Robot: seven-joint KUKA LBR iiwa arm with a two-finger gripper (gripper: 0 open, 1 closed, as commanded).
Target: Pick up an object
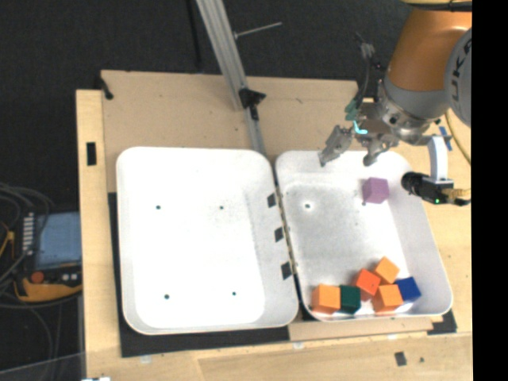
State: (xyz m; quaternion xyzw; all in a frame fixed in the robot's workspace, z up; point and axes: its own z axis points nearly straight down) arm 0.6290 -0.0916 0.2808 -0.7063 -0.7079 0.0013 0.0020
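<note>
Desk (198,86) of pale board carries everything we see, and on it two shallow white bins sit side by side, touching along their inner edges. We see the grey and orange arm (425,46) reaching in from the right, with its gripper (349,153) hanging above the far rim of the right bin (317,236). Its fingers are spread well apart and nothing lies between them, so we hold nothing yet.

We judge the step in hand to be the approach to a block. The purple block (375,190) is the nearest candidate: it lies alone in the far part of the right bin, just beside the gripper and towards the near side of it. To do this well, we should centre the spread fingers over that block, line them up with two flat faces, and come straight down before closing. Its isolation helps, since no neighbour can jam a finger.

The left bin (198,236) shows only a few dark specks. Along the near wall of the right bin we find a cluster packed close: an orange block (326,297), a green block (350,298), more orange ones, and a blue block (408,289). These touch each other, so we think them harder to grasp cleanly.
</note>
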